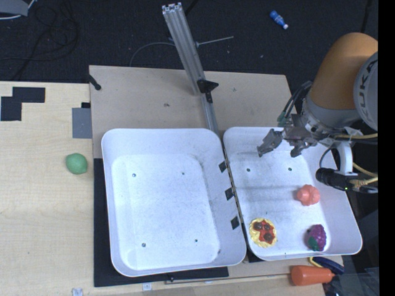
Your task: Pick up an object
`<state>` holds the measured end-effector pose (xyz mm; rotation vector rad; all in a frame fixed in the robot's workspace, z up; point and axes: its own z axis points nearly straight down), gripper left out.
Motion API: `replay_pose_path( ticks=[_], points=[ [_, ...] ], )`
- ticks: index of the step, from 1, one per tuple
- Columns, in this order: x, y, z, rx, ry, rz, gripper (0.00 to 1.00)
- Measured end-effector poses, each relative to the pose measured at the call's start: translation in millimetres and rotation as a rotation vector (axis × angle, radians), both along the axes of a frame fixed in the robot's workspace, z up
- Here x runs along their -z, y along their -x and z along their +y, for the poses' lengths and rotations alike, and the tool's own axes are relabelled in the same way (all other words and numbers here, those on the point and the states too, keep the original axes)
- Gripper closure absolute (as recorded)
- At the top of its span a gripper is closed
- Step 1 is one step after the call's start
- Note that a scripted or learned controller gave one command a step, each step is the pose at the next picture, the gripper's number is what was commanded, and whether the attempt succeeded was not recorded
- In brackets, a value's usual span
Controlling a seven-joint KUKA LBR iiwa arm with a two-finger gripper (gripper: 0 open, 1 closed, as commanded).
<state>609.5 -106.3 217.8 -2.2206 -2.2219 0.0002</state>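
You had the gripper (282,145) hanging over the far end of the right bin (281,184), its two fingers spread apart with nothing between them. Your candidates lay at that bin's near end: a pink lumpy toy (307,195) close to the right wall, a purple bunch of grapes (316,237) in the near right corner, and a yellow piece with red topping (263,232) near the left wall. A green ball (77,163) sat on the bench (37,184), well left of the left bin (163,202). An orange carrot-like toy (310,275) lay just outside the right bin's near edge.
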Motion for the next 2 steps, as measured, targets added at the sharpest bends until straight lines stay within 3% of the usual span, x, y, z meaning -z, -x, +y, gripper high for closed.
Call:
replay_pose_path(
  ticks=[2],
  points=[
    [106.0, -4.9, 7.3, 0.000, 0.000, 0.005, 0.00]
  ],
)
